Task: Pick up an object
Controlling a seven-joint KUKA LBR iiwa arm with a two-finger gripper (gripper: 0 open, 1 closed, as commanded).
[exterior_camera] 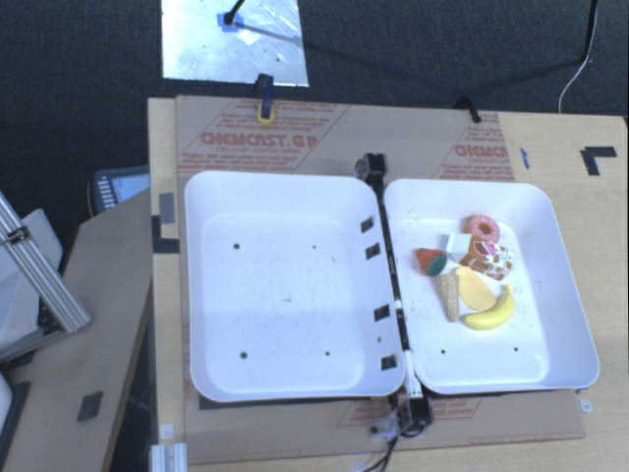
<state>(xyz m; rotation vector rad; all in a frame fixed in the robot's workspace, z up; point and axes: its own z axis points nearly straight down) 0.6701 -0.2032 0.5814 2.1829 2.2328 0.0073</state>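
Observation:
A cluster of toy food lies in the right bin. A pink donut sits at the cluster's far end, with a red-and-white iced pastry just below it. A red strawberry-like piece lies to the left, beside a small white block. A yellow banana curves along the near side, touching a pale yellow wedge and a tan cone.
The left bin stands beside the right one, joined by a black clipped seam. Both rest on a cardboard sheet on the wooden bench. A metal plate lies on the dark floor beyond.

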